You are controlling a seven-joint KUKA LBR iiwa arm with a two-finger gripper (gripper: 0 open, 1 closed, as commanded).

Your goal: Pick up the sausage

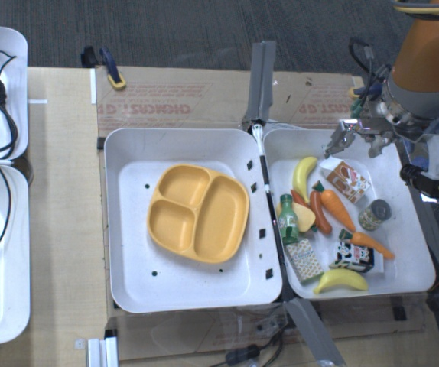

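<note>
Sausage (320, 211) beside carrot (337, 208); cardboard (158, 98) lettering unreadable.

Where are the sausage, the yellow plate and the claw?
sausage (320, 212): camera view, mid-length of its red body.
yellow plate (198, 213): camera view, ridge between its compartments.
claw (340, 140): camera view, between its fingertips, above the right bin.

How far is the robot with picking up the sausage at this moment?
Nothing looks done yet. The sausage lies in the right bin, between the banana and a carrot. The gripper hovers above the bin's far edge, apart from the sausage. Reaching down, grasping and lifting are all left.
</note>
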